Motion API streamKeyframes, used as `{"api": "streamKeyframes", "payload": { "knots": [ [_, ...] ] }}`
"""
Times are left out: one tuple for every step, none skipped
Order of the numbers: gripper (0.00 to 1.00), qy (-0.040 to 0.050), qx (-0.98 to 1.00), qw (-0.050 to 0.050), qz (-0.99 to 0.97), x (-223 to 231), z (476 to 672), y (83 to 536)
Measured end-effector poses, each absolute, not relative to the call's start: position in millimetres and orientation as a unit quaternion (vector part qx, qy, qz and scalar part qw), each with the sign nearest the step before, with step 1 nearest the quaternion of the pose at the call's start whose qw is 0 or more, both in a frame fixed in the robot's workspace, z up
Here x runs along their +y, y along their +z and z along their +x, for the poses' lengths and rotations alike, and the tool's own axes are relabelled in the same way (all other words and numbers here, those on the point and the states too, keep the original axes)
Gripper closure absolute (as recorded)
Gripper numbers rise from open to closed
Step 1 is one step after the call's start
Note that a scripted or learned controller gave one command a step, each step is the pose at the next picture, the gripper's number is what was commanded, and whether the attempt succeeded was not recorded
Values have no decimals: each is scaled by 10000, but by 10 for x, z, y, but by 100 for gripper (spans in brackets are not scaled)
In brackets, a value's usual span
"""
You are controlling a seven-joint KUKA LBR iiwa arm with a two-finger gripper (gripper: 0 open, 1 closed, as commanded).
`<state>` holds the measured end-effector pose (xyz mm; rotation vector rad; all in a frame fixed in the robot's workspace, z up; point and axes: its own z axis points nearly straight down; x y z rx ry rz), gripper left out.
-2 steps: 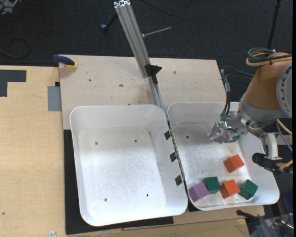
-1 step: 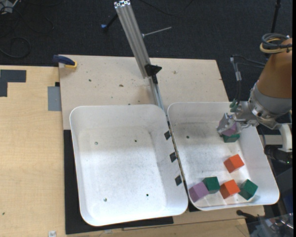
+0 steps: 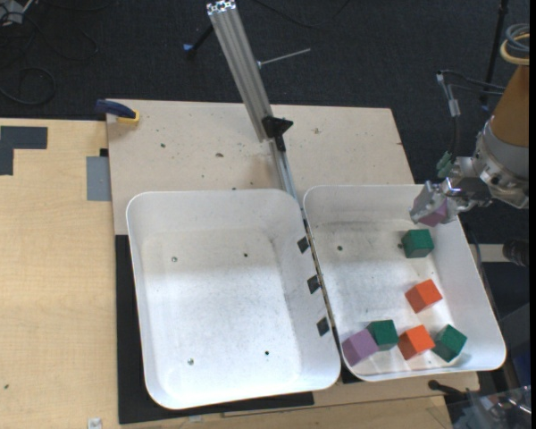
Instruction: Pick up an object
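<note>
In the camera view, nearest the lens, a cluster of blocks lies at the near end of the right bin [image 3: 482, 286]: a purple cube [image 3: 359, 345] at the near-left corner, a dark green cube [image 3: 383, 332] touching it, an orange cube [image 3: 416, 340] just beside that, and another green cube [image 3: 449, 342] against the near-right wall. A second orange cube [image 3: 422, 295] sits apart, toward the middle of the bin, and a further green cube [image 3: 417, 242] lies nearer the far end. The left bin [image 3: 152, 239] stands alongside, its floor speckled with dark scuffs.

Over the far-right rim of the right bin hangs the gripper [image 3: 431, 206], carried on the grey arm [image 3: 509, 164] with its orange band. Its fingers are closed on a small purple block [image 3: 438, 211], which shows between them, lifted clear of the bin floor and just above the far green cube. A slanted aluminium bar [image 3: 247, 74] rises behind the bins.
</note>
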<state>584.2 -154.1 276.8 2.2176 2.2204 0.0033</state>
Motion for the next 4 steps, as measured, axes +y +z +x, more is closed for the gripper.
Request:
{"api": "streamKeyframes", "payload": {
  "knots": [
    [100, -6, 7085, -25, 7057, -1041, 5694, 2770],
    [100, -13, 7085, -30, 7057, -510, 5626, 2577],
    [100, -14, 7089, -31, 7053, 109, 5520, 2501],
    [100, -11, 7087, -26, 7055, 596, 5459, 2532]
  ]
}}
